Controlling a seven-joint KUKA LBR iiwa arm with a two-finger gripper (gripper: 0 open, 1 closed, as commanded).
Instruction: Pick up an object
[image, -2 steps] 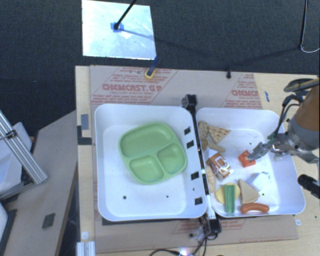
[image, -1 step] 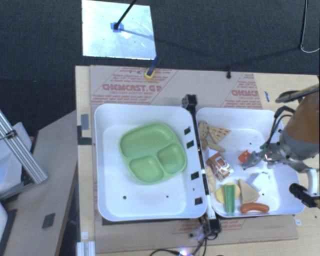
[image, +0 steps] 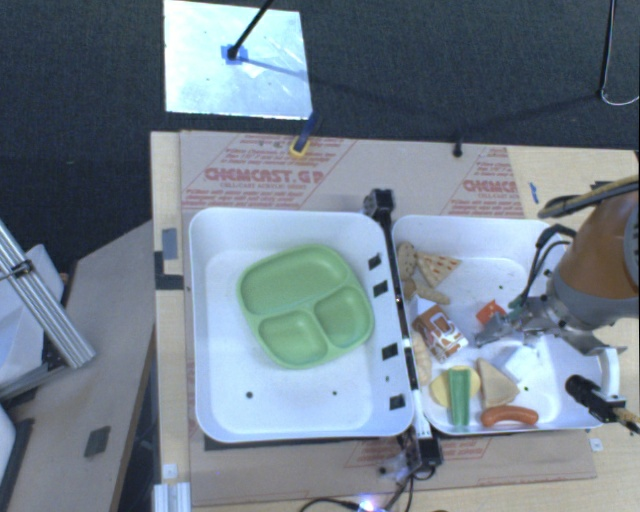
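Jaws (image: 490, 330) at the grey arm's tip hang low in the right white bin (image: 500, 235); whether they are spread or pressed together I cannot tell. A small red-orange plastic piece (image: 489, 312) lies just beside them, the likeliest target. A good pick, I judge, means centring over it before descending. Beyond lie a brown-and-white wrapped snack (image: 440, 333), a tan toy bread slice (image: 495, 381) and a red toy sausage (image: 510, 416); farther off, a green divided plastic plate (image: 305, 305) occupies the left bin.
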